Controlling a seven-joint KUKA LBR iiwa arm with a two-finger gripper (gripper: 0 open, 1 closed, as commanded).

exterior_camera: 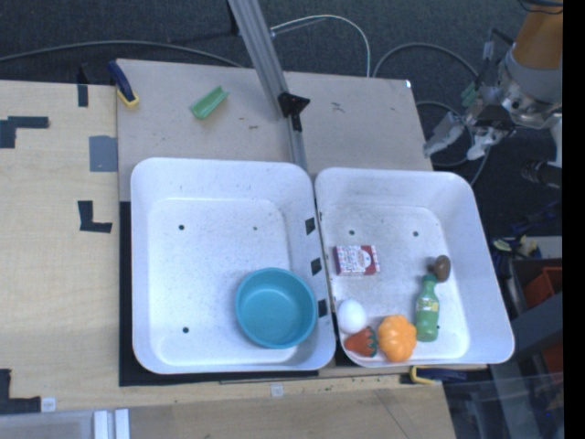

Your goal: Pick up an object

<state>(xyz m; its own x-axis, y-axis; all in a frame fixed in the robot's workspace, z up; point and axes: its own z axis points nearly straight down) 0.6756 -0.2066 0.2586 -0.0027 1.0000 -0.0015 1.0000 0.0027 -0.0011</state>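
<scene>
My gripper point(457, 143) hangs above the bench beyond the far right corner of the right bin point(475, 204), open, with nothing between its fingers. In that bin a red and white packet point(356, 260) lies near the middle. Along the near side sit a white egg point(351, 315), a red piece point(361, 341), an orange pumpkin-like toy point(397, 337) and an upright green bottle point(427, 309). A small brown object point(441, 267) rests by the right wall. A blue bowl point(274, 306) stands in the near right part of the left bin point(146, 245).
A slanted metal pole point(265, 53) rises from the bins' shared far edge. On the bench behind the left bin lie a green block point(208, 102) and a blue and yellow clamp point(123, 85). Cables point(366, 44) loop behind the right bin.
</scene>
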